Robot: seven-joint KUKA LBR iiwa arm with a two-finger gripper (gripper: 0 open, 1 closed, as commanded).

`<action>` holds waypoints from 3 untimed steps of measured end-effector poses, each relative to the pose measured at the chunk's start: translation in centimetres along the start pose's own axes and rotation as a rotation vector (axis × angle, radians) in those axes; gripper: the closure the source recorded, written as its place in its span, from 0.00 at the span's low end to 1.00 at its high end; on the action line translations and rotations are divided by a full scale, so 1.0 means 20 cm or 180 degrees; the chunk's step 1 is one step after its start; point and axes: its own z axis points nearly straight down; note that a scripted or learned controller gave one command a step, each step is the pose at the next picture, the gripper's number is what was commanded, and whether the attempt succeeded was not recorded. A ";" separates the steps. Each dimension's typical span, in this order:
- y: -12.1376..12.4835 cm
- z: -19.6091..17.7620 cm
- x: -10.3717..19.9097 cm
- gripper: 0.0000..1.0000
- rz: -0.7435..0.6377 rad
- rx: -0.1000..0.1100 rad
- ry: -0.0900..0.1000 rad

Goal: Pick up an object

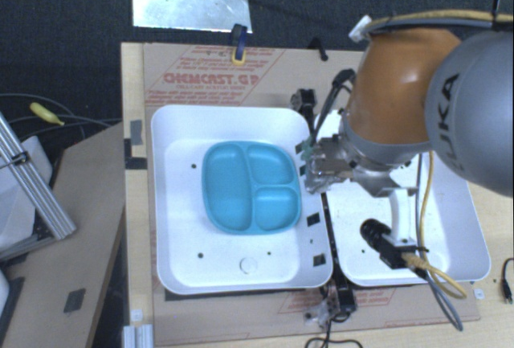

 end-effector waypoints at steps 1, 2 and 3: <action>-0.01 0.18 0.14 1.00 0.0019 0.0025 -0.0011; 0.00 0.12 0.13 1.00 0.0014 0.0010 -0.0011; 0.02 -1.02 0.22 1.00 0.0024 -0.0041 0.0004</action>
